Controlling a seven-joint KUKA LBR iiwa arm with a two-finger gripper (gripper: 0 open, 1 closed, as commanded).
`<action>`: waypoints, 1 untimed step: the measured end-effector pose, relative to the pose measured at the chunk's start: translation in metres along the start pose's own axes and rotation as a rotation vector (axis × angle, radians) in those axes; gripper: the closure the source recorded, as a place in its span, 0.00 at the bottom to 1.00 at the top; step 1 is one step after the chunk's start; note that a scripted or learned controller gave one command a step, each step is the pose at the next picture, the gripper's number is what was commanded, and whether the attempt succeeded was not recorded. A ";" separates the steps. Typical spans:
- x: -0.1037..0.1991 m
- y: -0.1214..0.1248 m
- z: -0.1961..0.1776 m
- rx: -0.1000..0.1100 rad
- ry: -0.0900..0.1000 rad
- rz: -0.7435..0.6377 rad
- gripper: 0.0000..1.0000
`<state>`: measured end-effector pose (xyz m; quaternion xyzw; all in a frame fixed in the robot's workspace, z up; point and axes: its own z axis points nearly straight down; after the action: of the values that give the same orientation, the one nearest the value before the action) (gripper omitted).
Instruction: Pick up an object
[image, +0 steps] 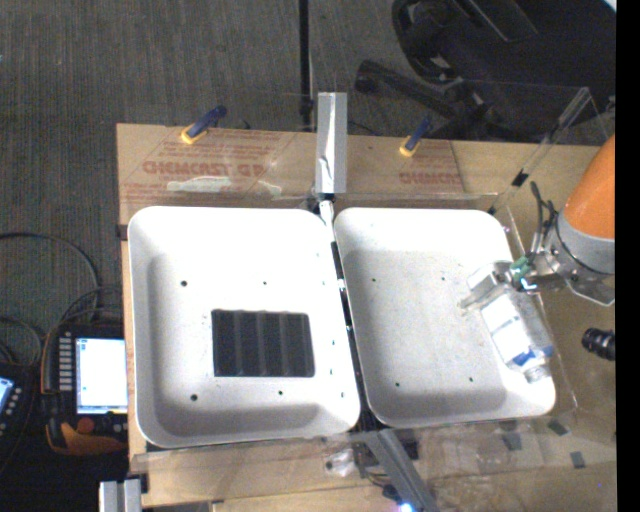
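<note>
Over the right bin's (430, 400) far-right edge we see the claw (522, 273) just above a clear bottle (518, 335) lying there, so no lift looks done yet, though its state we cannot tell.

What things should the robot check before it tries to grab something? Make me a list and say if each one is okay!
1. Is there something to pick up? Ok: a clear plastic bottle lies on its side in the right bin, and a dark ridged block lies flat in the left bin.
2. Is the gripper near one of them? Ok: it is at the right bin's right side, by the bottle's upper end.
3. Is the bottle between its fingers? Cannot tell: the see-through parts blur together.
4. Is the bottle away from the wall? Not ok: it lies along the bin's right edge.
5. Is the block free to reach? Ok: nothing sits on it.
</note>
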<state>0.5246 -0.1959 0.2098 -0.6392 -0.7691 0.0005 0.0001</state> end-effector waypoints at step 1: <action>0.044 -0.033 -0.017 0.000 0.002 -0.207 0.00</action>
<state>0.4842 -0.1589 0.2269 -0.5562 -0.8311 -0.0002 0.0008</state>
